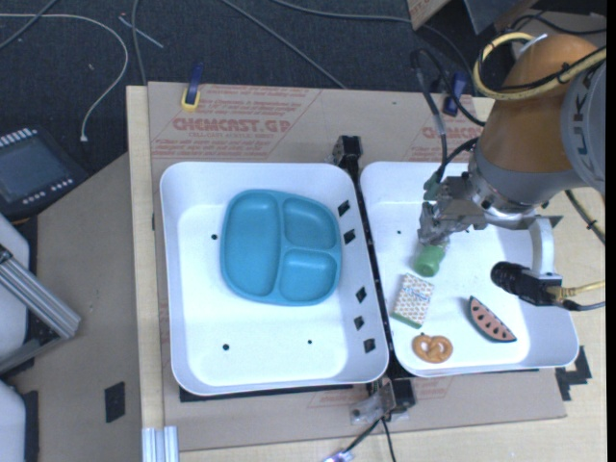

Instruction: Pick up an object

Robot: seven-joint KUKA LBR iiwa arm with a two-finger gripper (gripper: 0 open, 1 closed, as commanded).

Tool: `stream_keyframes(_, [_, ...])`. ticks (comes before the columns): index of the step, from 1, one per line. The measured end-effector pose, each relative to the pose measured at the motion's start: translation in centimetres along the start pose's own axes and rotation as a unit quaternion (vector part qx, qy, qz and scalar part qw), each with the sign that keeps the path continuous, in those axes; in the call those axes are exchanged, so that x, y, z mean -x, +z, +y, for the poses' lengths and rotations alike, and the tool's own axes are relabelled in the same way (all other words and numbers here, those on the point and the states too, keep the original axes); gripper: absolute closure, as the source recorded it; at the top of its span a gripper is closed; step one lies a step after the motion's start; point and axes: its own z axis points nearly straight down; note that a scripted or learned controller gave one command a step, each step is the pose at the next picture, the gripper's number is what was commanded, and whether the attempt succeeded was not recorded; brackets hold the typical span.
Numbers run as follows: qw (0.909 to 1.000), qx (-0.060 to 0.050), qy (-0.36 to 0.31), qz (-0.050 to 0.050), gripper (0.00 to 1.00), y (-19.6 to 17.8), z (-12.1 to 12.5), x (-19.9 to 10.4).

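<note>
From the fixed overhead camera: the arm (539, 114), grey with an orange band, reaches in from the upper right of the frame, its gripper (438, 231) lowered into the right bin (385, 192). A small green object (429, 258) sits directly beneath the gripper, touching or nearly touching its tip; whether the gripper is released or clenched on it cannot be told at this angle. Below it, toward the lower right of the frame, lie a patterned packet (415, 300), a pretzel (432, 347) and a watermelon slice (491, 320). The left bin (183, 258), at frame centre, holds a blue divided plate (281, 246). Black cables (115, 27) trail across the dark floor at upper left.
</note>
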Motion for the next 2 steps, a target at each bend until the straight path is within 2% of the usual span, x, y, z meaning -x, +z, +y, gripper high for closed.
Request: stream_keyframes(2, [1.0, 0.0, 0.0, -0.001, 1.0, -1.2, 1.2, -10.7])
